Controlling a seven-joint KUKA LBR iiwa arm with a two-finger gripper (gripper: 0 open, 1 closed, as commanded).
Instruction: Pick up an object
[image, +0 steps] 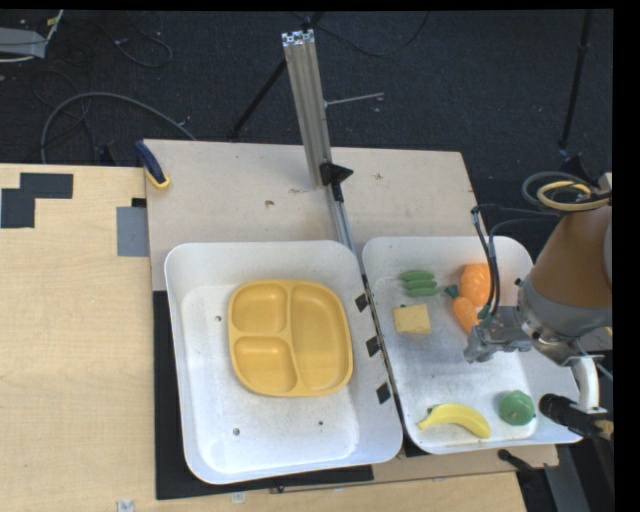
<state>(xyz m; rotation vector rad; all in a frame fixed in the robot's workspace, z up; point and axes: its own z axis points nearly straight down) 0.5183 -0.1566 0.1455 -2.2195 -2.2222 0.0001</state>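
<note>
Grey metal, the gripper (482, 345) sits low in the right bin (440, 400), right of frame centre; whether it is open or closed I cannot tell, and nothing shows held in it. Just above it lies a carrot (472, 293), seemingly the target, since the gripper sits closest to it. Left are a cube (412, 320) and green pods (419, 283); below, a banana (456, 420) and lime (516, 407). A yellow tray (291, 337) fills the left bin (190, 400), probably awaiting picked items.
</note>
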